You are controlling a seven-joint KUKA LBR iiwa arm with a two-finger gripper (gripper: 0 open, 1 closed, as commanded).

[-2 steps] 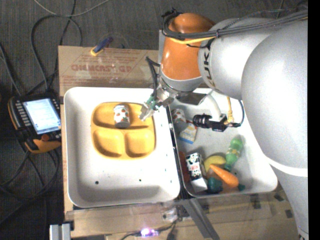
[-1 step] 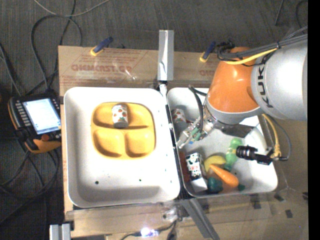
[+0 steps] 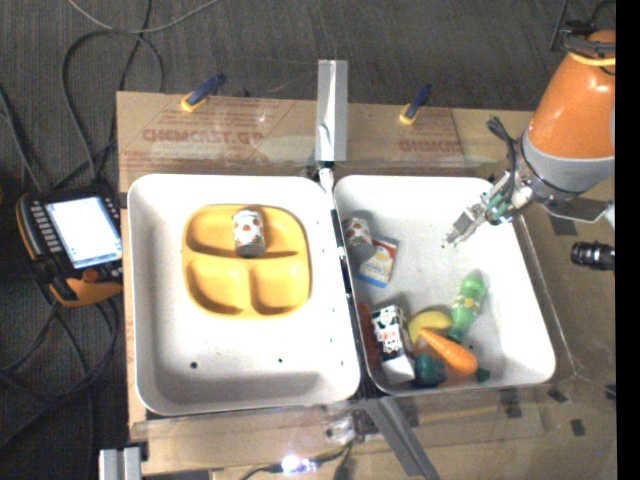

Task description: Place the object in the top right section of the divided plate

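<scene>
- The arm comes in from the right edge, its broad orange band uppermost and a grey collar just below that band.
- From the collar a slimmer wrist section slants down and to the left, ending in the gripper.
- The gripper is the lowest, leftmost part of the arm; the wrist sits up and to its right, and the orange band farther up and right again.
- The gripper is tilted, pointing down-left rather than straight down.
- Its thin metallic fingers taper to a narrow tip; nothing can be made out between them.
</scene>
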